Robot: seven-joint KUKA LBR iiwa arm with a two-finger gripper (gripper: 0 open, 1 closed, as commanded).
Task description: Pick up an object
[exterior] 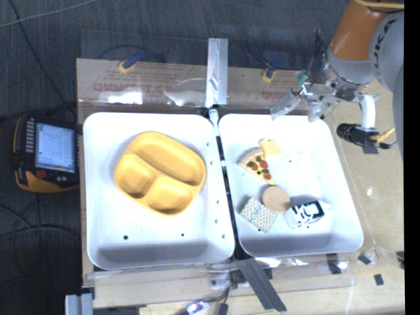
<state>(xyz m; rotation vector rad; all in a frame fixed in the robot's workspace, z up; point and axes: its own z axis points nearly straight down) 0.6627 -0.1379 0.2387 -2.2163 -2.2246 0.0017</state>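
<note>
Above the bench, camera view: two shallow white plastic bins are seen side by side, the left bin and the right bin, touching along a middle divider.
Arm: the grey arm with the orange band is seen at the upper right corner, above the far edge of the right bin.
Gripper: the two-finger gripper is located at the far rim of the right bin; nothing is seen between its fingers, and it cannot be told whether they are spread or pressed together.
Left bin: a large yellow plastic tray with three rounded compartments is laid in the middle.
Right bin, far part: a toy pizza slice with red spots is placed near the divider, just beside a small pale yellow piece.
Right bin, near part: a round tan disc is touching a green-and-white patterned square on its left; a black-and-white small object lies just to the right.
Outside the bins: a handheld pendant with a lit screen is set on the dark floor at the left.
</note>
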